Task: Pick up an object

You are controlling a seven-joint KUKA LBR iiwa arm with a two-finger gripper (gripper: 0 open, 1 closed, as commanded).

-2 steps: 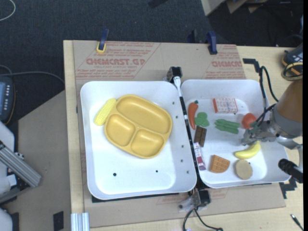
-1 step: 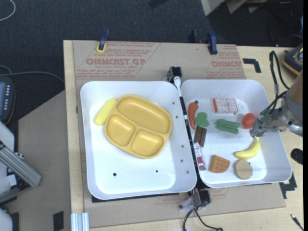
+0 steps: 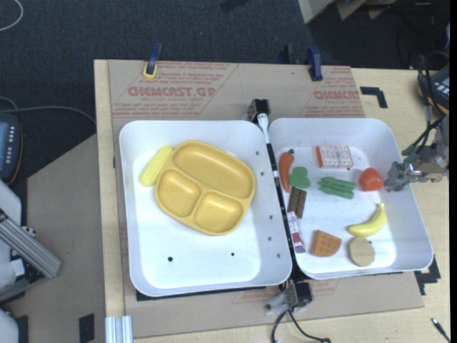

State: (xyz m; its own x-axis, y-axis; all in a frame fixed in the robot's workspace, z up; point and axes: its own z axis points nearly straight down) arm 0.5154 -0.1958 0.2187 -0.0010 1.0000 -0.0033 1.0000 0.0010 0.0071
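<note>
— Where's the gripper [image 3: 397,178]?
— At the right bin's [image 3: 410,231] right wall, low over the rim, just beside the tomato [image 3: 370,180]. Reaching in from the right.
— Open or closed?
— Hard to say; too small and dark to tell. Nothing seen between the fingers.
— And nearest to it?
— Tomato, just left. Below that, banana [image 3: 369,223], curving up toward the right wall. Further down, a round tan cookie [image 3: 362,251], possibly a potato, beside a waffle [image 3: 325,244].
— Toward the middle of that bin?
— Green beans [image 3: 336,186] left of the tomato. Red-and-white pack [image 3: 333,156] above them. Then broccoli [image 3: 299,178], a carrot [image 3: 285,170] upright along the left wall, a brown bar [image 3: 297,202] under the broccoli.
— Left bin [image 3: 143,213]?
— Yellow tray [image 3: 206,186] with three compartments, lying at a tilt. Corn [image 3: 156,165] touching its upper-left edge.
— Under it all?
— Cardboard-covered worktop [image 3: 214,84], two clamps at the far edge: yellow [image 3: 151,66] and blue [image 3: 313,61].
</note>
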